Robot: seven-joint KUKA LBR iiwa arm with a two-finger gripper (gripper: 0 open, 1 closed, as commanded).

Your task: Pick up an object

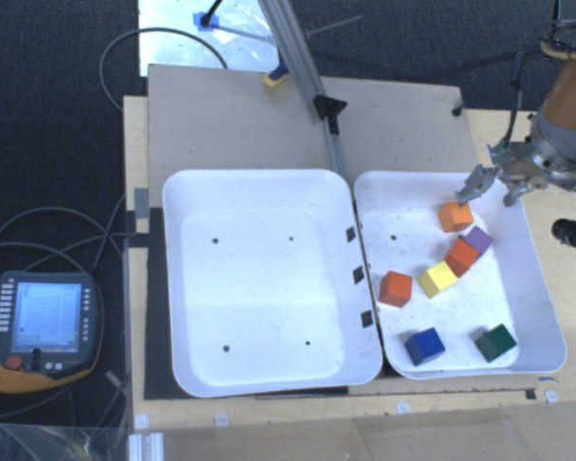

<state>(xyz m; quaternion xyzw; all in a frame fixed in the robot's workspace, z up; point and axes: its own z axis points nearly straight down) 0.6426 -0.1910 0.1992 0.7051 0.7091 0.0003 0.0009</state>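
Nearest, along the front of the right bin [547, 344], a blue cube [424, 345] and a green cube [496, 342] are seen, set apart from each other. Further in, an orange-red cube [396, 288] is placed near the bin's left wall, with a yellow cube [439, 279] just beside it. Touching the yellow cube, a second orange-red cube [461, 255] is found, and a purple cube [477, 239] is pressed against that one. Beyond them, an orange cube [455, 216] is set by itself. The fingers [477, 182] are spread apart above the bin's far right part, with nothing held between them; 1 of them hangs just over the orange cube. The left bin [178, 257] is set beside the right one on the desk [134, 421]. A teach pendant [40, 331] is laid off to the left.
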